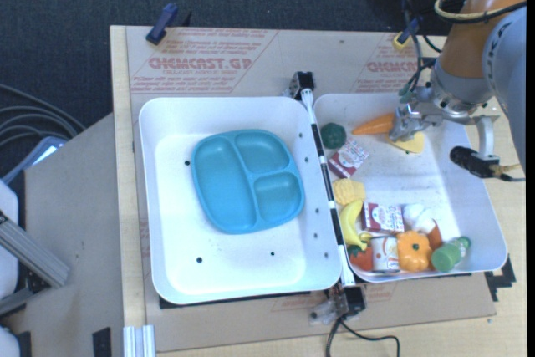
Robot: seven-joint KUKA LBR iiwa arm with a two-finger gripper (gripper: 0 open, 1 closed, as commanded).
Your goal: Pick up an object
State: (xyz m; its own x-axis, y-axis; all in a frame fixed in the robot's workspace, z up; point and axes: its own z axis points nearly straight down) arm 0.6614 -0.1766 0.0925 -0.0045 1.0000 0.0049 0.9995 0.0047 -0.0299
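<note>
Over the far end of the right bin (489,217), the gripper (408,126) hangs just above a yellow wedge (410,144), with an orange carrot (374,126) beside it; whether the jaws are open or closed cannot be told from this angle. Nearer the front wall of that bin lie a banana (350,223), a small orange pumpkin (413,251) and other toy foods. Left bin (167,263) on the tabletop (251,54) holds a blue divided plate (247,179).
</note>
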